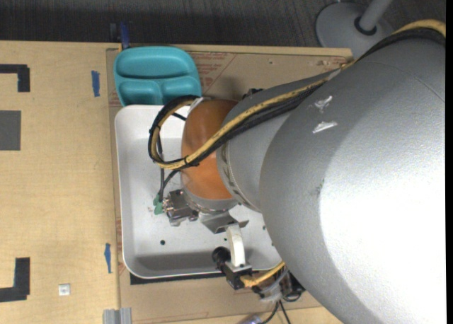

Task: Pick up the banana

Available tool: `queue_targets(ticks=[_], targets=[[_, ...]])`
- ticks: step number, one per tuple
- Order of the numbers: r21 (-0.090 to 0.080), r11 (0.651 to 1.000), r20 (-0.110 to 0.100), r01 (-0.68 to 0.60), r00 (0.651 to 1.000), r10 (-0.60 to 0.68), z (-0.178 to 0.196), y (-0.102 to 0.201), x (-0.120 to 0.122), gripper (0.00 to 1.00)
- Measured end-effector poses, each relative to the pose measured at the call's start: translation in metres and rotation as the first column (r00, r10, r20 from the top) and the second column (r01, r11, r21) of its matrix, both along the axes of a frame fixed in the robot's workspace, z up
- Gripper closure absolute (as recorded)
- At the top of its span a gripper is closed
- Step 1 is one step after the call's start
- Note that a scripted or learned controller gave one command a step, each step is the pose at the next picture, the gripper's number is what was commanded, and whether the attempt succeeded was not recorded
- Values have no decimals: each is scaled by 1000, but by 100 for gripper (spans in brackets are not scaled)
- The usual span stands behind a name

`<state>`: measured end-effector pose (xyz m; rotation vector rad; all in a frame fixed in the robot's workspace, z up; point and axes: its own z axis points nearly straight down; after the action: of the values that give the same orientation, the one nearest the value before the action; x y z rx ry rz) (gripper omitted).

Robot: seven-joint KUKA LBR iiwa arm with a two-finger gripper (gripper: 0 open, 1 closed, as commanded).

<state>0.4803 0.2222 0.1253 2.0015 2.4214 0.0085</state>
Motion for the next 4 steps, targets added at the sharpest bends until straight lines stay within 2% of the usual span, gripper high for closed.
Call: queue_targets(ticks=[4], targets=[[-1,1000,4,-3,1000,3,39,2,1,100]])
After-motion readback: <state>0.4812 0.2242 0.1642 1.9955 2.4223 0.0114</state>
